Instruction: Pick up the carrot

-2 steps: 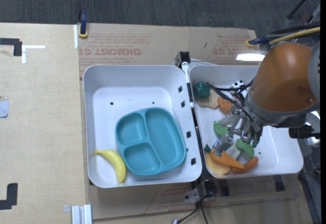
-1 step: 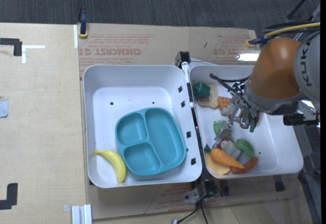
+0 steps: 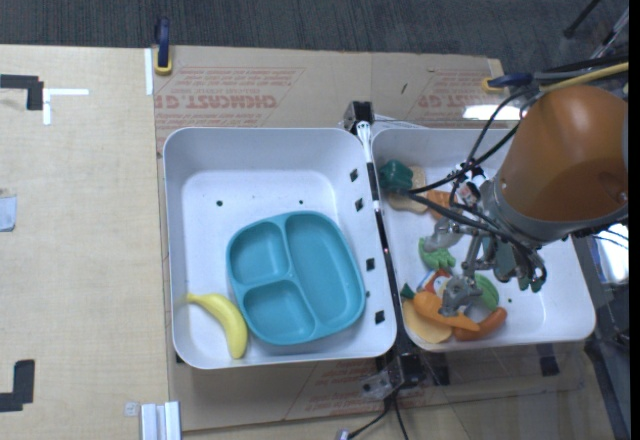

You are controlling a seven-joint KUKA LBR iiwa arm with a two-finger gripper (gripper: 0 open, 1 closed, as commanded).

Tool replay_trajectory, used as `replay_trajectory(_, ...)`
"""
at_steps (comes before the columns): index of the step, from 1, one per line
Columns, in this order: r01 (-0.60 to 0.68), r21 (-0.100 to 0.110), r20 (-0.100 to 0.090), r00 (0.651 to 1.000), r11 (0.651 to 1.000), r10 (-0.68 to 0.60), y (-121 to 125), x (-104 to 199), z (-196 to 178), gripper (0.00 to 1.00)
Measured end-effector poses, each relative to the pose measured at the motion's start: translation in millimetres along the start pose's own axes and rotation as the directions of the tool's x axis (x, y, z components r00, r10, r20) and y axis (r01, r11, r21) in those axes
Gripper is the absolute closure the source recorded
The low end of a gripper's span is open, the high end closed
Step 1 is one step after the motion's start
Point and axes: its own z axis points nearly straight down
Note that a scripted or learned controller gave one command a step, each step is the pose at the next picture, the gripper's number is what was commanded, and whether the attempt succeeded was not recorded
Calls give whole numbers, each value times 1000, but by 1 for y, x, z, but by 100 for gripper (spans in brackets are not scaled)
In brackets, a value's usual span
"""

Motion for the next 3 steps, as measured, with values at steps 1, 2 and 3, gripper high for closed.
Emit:
replay_trajectory(1,370,1,4,929,929,-370,17,-1,-1,0)
replay_trajectory(2,277,1,1,961,961,-277,-57,-22,56,0)
replay_trajectory(3,426,1,5,905,905,-426,-6,-13,0,0)
